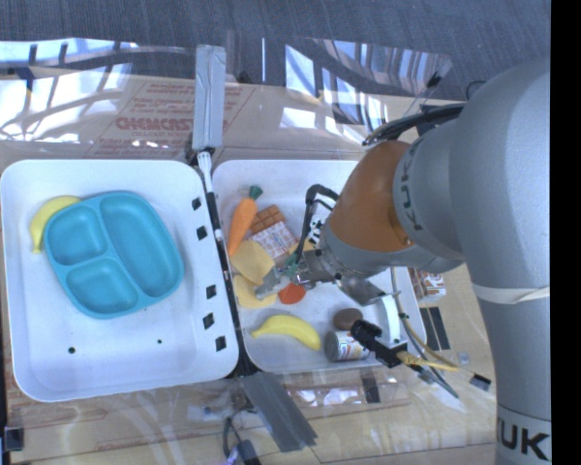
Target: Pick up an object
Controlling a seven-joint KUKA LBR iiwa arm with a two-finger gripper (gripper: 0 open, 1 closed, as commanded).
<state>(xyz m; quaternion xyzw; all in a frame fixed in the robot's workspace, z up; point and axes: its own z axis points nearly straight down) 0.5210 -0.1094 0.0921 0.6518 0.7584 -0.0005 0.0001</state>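
My gripper (293,270) reaches down into the right bin (271,352), under the orange-banded wrist (368,211). Its tip sits among a pile of toy food: a yellow cheese block (253,260) just to its left, a small red tomato (291,294) right below it, and a brown-and-white snack pack (271,227) above it. An orange carrot (241,223) lies tilted at the pile's left side. A yellow banana (287,329) lies near the bin's front, apart from the gripper. The arm hides the bin's right part.
A brown round piece (347,319) and a small can (345,348) lie at the front right of the right bin. The left bin (39,356) holds a blue divided plate (111,252) with a second yellow banana (45,217) tucked under its left edge.
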